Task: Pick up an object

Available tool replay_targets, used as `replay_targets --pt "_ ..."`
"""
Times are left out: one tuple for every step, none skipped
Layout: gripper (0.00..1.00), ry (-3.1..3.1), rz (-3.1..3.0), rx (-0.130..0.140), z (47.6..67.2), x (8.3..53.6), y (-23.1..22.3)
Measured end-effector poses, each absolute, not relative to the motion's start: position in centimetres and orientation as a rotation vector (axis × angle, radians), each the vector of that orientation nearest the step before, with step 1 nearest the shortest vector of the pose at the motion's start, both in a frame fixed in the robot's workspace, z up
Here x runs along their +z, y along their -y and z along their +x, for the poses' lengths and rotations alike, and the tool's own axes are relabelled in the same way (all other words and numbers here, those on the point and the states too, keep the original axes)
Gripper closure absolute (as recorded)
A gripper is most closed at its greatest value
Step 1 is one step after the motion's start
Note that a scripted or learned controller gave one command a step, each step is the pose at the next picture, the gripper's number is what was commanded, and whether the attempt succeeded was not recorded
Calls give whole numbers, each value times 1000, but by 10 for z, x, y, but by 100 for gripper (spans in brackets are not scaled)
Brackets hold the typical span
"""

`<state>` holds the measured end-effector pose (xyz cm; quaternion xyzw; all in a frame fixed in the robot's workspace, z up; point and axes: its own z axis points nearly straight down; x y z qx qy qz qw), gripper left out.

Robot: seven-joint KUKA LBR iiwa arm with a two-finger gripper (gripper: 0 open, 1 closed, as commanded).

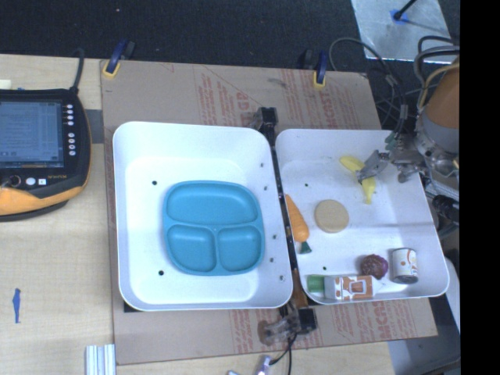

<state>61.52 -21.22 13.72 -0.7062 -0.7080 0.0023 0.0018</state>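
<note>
A yellow banana point(358, 173), small and bent, lies in the upper part of the right bin point(437, 233), just under the gripper point(384, 165), whose fingers I cannot tell to be spread or pressed together. The same bin holds a tan round cookie point(332, 216), an orange carrot point(296, 219) against its left wall, a dark purple fruit point(374, 266), a small can point(404, 265) and a flat carton point(344, 287) along the bottom. The left bin point(133, 209) holds a blue divided plate point(213, 226).

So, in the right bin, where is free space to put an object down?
In the right bin, bare floor lies along the far edge, left of the banana, and between the round cookie and the can. The near edge is crowded: carton, purple fruit, can.
</note>
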Motion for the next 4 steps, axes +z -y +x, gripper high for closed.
replay_targets --pt "0 2226 -2213 6 625 109 211" --pt "100 2228 -2210 7 625 120 212" --pt "0 2228 -2210 7 625 120 212" --pt "100 2229 -2209 8 626 131 213"
